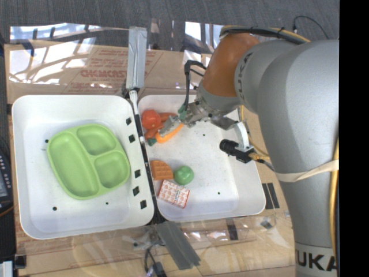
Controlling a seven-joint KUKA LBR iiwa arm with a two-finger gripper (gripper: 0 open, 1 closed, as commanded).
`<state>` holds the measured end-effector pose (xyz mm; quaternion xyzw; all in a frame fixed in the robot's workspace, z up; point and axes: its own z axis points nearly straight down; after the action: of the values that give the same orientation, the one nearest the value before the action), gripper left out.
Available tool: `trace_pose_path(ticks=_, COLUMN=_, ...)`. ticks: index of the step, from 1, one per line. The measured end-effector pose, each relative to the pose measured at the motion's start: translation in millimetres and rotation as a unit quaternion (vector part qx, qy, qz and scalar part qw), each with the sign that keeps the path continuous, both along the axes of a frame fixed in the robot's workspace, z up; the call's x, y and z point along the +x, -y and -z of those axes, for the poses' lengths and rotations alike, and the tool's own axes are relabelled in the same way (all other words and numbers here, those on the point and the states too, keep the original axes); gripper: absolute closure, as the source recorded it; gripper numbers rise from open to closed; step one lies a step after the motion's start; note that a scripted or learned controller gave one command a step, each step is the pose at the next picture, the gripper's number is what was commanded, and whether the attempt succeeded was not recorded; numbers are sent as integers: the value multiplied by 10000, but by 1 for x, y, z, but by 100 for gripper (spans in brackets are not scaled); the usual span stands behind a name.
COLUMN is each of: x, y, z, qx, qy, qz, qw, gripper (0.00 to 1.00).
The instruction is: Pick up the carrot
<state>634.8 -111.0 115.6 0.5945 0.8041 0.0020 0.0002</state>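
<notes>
- The carrot [168, 134] lies in the right bin [242, 180], near its upper left corner, just beside a red-orange tomato-like piece [151, 119].
- The hand [187, 114] hovers at the carrot's upper end; I cannot tell how it is set.
- Risk: crowded neighbours and the bin wall close by could make the grasp catch the wrong piece or slip.
- Open room lies right of the carrot, mid-bin.
</notes>
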Motion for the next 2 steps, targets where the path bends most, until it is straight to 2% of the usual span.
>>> trace_pose_path(ticks=1, x=13, y=6, z=9, qx=12, qy=103, qz=-276, qw=9996, gripper=0)
trace_pose_path(ticks=2, x=-18, y=20, z=9, qx=34, qy=84, qz=1104, qw=9938, gripper=0)
